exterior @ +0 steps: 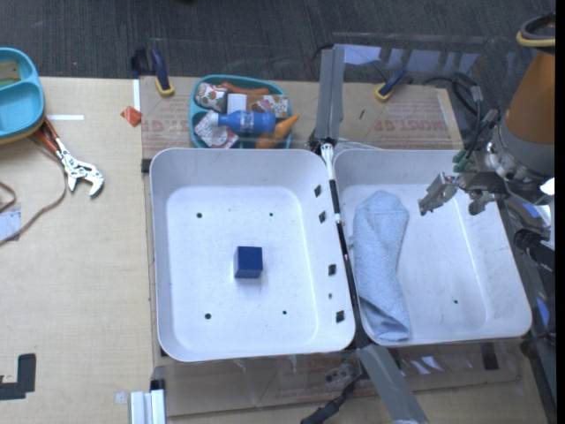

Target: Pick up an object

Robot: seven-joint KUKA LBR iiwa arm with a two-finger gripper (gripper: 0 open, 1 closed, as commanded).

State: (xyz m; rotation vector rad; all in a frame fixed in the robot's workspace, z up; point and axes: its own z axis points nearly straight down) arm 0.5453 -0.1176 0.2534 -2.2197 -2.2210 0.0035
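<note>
Sitting near the middle of the left bin (pixel 177 184) is a small blue block (pixel 249 261), a solid dark-blue cube with crisp edges, its top face reading a shade lighter than its front. It is resting flat on the white floor, well apart from every wall, with nothing touching it.

Lying in the right bin (pixel 477 263) is a pale blue-grey cloth (pixel 381 263), folded long and running along that bin's left wall from the upper middle down to the near corner; its surface is looking soft and finely textured.

Reaching in from the right, the arm (pixel 534 104) is hanging over the right bin's upper right part. The gripper (pixel 455 193) is hovering above the bin floor, near the cloth's top edge but apart from it. Its fingers are standing spread apart, nothing between them.

Behind the bins a teal tray (pixel 205 91) of mixed packets is sitting on the bench; a wrench (pixel 79 173) is lying farther left.
</note>
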